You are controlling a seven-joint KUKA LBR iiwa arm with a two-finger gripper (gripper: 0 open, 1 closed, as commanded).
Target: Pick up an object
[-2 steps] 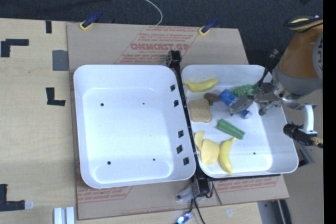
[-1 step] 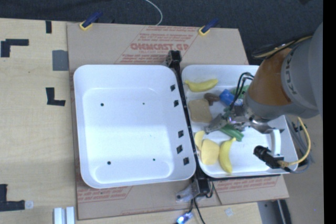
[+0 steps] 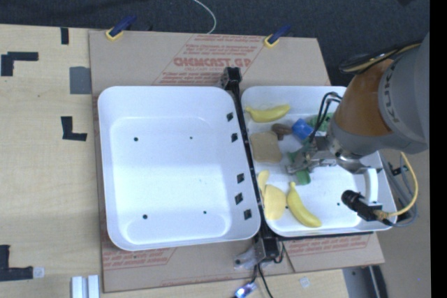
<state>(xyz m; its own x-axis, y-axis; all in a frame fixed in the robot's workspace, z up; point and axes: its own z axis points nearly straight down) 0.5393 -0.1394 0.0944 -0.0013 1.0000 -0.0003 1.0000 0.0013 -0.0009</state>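
Hovering low in the right bin (image 3: 328, 221), the gripper (image 3: 302, 162) is sitting above the clutter; its opening I cannot tell. Three bananas (image 3: 267, 112) are lying there, plus one blue block (image 3: 302, 128) and one tan piece (image 3: 265, 147). Bananas likely are handling light, smooth, slippery; take mid-body.

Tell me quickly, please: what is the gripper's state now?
Gripper: low in the right bin among the objects; its state cannot be told.
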